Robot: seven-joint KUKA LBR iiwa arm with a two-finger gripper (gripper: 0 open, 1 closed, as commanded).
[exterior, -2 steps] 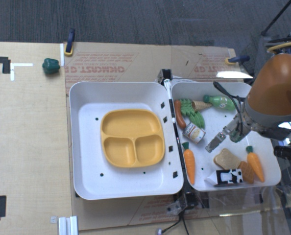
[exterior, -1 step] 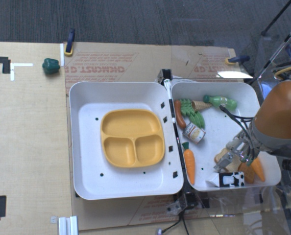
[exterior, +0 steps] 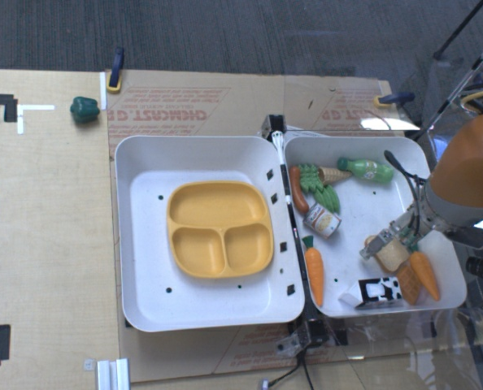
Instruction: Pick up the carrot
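An orange carrot (exterior: 315,276) with a small green top lies along the left wall of the right bin (exterior: 351,205), near its front. A second orange carrot-shaped piece (exterior: 425,275) rests by the bin's front right corner. My gripper (exterior: 385,244) hangs low over the right half of this bin, just left of that second piece and well to the right of the first carrot. A beige lump (exterior: 393,257) sits directly under the gripper. Nothing is visibly held.
The right bin also holds a green bottle (exterior: 368,169), a leafy green toy (exterior: 318,183), a small can (exterior: 324,221), an orange sausage (exterior: 296,188), a brown piece (exterior: 408,287) and a black-and-white item (exterior: 379,291). A yellow divided plate (exterior: 220,227) lies in the left bin (exterior: 136,218).
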